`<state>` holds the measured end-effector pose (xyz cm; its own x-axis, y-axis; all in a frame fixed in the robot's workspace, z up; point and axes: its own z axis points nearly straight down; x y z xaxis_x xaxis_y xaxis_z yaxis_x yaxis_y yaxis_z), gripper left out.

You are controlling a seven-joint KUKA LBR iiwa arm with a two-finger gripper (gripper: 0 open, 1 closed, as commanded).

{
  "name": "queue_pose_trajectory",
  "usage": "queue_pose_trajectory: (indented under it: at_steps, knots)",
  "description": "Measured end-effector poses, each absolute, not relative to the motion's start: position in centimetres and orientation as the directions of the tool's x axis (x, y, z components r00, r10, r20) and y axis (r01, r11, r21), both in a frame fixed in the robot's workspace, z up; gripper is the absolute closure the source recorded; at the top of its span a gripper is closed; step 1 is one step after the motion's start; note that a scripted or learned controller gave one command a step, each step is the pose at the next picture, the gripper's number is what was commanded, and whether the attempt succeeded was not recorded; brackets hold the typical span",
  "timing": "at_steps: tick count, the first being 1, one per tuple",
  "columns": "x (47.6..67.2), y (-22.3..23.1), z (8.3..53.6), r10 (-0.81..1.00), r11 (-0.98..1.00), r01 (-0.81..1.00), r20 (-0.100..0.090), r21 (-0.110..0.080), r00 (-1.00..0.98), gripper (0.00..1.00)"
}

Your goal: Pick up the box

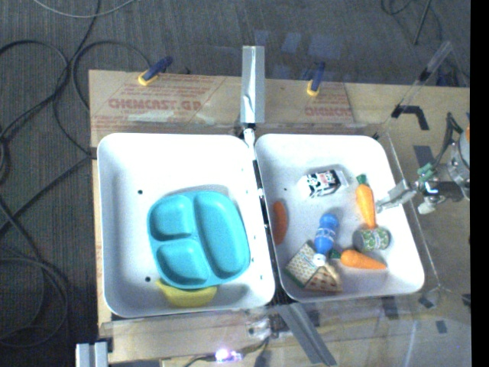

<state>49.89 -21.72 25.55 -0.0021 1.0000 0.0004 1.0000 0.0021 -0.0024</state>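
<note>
Box (322,182): small, black and white — upper middle of the right bin (397,274).
My gripper (416,192): right edge, over that bin's rim — can't tell its state.

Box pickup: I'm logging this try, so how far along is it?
Nothing looks done yet: the box lies in the right bin by a blue bottle and a carrot. In hand: the gripper is at the bin's right rim, apart from the box. Left: reach, grasp, lift.
</note>
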Motion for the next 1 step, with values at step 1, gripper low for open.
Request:
queue_pose_trajectory:
  at_steps: [1]
  knots:
    - [48.33,-14.19,15.75,0.990,-0.142,0.990,0.001,-0.005,0.142,0.00]
